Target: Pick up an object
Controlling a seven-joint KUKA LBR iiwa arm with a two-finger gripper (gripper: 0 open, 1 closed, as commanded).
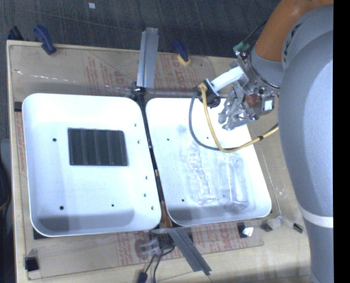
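Observation:
A dark grey ribbed rectangular block (pixel 97 147) lies flat in the left bin (pixel 45 205), a little above its middle. Two clear plastic pieces rest in the lower half of the right bin (pixel 169 128): one (pixel 197 175) near the centre, the other (pixel 234 181) to its right. They are see-through and hard to outline. My gripper (pixel 235 115) hangs over the upper right part of the right bin, above and apart from the clear pieces. I see nothing held in it.
A yellow cable (pixel 205 135) loops from the wrist down over the right bin. Blue clamps (pixel 44 39) and a metal bar (pixel 148 58) sit along the bench's far edge. The arm's grey body (pixel 307 128) covers the bench's right side.

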